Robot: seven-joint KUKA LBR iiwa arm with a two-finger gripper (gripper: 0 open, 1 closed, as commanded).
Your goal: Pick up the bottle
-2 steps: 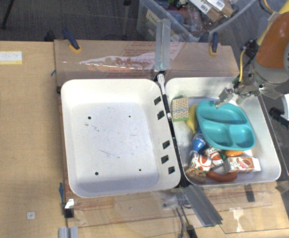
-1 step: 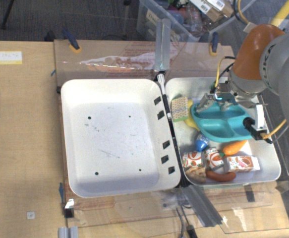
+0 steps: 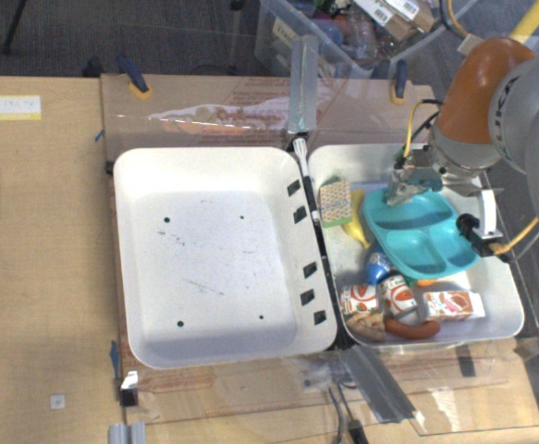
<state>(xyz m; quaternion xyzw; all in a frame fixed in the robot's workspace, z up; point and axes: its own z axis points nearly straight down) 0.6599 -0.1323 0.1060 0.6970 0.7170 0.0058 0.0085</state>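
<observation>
The bottle (image 3: 377, 271) is small with a blue cap. It lies in the right bin (image 3: 502, 289), tucked against the near-left edge of a teal divided tray (image 3: 423, 234), and its body is partly hidden among other items. My gripper (image 3: 406, 187) hangs over the far edge of the teal tray, in the back part of the right bin. It is well behind and to the right of the bottle and is not touching it. Nothing is visibly held.
The right bin also holds a yellow sponge (image 3: 336, 203), two red-and-white cans (image 3: 362, 301), a red-and-white carton (image 3: 452, 304) and a sausage (image 3: 411, 328). The left bin (image 3: 209, 248) lies beside it. A crate of clutter (image 3: 361, 7) stands behind the bench.
</observation>
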